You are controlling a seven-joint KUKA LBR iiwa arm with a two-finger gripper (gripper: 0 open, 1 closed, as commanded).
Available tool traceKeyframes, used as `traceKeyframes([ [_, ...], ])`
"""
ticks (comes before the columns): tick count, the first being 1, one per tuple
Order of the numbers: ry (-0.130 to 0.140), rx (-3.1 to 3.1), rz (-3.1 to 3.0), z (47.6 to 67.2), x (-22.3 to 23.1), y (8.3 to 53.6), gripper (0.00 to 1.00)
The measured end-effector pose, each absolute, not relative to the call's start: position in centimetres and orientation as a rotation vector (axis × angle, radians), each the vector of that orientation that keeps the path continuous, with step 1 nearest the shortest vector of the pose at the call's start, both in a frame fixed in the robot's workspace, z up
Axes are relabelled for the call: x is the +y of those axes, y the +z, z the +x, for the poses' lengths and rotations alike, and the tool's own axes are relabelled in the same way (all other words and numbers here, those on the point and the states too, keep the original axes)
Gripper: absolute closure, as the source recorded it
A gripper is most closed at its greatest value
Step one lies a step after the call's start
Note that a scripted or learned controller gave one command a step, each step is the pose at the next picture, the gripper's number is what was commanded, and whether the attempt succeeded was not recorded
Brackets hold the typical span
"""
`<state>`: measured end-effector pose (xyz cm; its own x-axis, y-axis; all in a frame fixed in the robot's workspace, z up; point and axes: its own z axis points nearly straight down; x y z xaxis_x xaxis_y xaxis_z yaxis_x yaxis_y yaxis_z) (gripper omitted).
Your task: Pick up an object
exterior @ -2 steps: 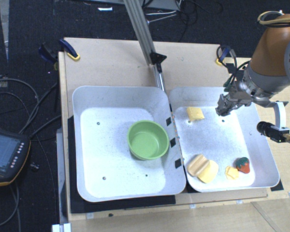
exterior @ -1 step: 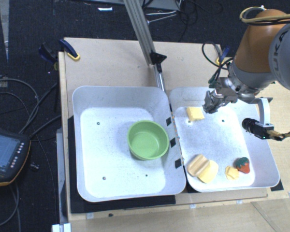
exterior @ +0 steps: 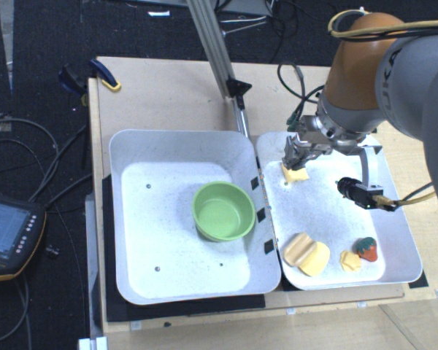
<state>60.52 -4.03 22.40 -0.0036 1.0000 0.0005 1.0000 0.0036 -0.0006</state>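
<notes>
My gripper (exterior: pixel 295 163) hangs low over the far left part of the right bin (exterior: pixel 400 233). A small yellow piece (exterior: pixel 297 174) lies right at its tip, touching or nearly touching it; whether it is gripped is hidden by the gripper's body. Near the front of the same bin lie a pale yellow banana-like object (exterior: pixel 306 253), a small yellow chunk (exterior: pixel 350 261) and a red strawberry-like toy (exterior: pixel 366 249) with a green top. A green bowl (exterior: pixel 223 211) stands upright in the middle of the left bin (exterior: pixel 142 195).
A slanted metal pole (exterior: pixel 213 44) runs down to the gap between the bins at the back. A black fitting with a cable (exterior: pixel 359 192) hangs from the arm over the right bin. A tablet (exterior: pixel 7 238) lies off the bench at left.
</notes>
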Motion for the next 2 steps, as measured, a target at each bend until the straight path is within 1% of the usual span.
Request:
traceKeyframes([
  [1,-0.002,-2.227,-2.215,61.1,2.0,23.2,1.0],
  [2,-0.002,-2.226,-2.216,61.7,6.7,24.1,1.0],
])
